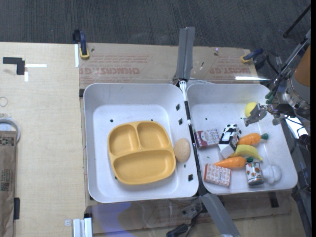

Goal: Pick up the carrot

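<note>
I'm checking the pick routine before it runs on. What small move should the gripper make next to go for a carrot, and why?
Probably a short move down and toward the near side of the right bin. The gripper sits near the lemon, while the nearest carrot lies just below it in the camera view, beside the banana. A second carrot lies further on.

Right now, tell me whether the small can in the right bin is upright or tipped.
Tipped: the can lies on its side on the right bin floor, label facing up, beside the banana.
</note>
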Motion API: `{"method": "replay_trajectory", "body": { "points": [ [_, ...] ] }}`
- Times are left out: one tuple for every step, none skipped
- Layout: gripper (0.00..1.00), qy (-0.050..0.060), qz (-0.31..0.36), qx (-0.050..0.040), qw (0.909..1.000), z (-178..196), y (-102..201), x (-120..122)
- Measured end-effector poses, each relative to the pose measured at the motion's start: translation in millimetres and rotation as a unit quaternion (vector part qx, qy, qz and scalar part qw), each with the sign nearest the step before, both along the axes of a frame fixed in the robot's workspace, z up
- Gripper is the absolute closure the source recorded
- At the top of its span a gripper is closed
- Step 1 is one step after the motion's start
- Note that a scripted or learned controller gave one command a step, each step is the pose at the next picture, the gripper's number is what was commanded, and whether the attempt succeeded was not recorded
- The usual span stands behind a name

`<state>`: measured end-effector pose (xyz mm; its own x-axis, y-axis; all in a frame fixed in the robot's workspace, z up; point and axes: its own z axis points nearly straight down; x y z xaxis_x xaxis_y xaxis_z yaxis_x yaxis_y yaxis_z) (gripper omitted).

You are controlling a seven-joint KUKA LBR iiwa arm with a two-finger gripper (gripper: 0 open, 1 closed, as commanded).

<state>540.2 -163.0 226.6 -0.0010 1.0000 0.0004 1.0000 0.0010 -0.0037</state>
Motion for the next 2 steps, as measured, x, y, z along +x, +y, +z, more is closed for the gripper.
{"method": "replay_trajectory", "body": {
  "points": [
    [0.00,-0.002,0.067,0.0003,0.9977,-125,-50,-49],
    [0.00,-0.002,0.178,0.0001,0.9841,-65,-14,-62]
  ]
}}
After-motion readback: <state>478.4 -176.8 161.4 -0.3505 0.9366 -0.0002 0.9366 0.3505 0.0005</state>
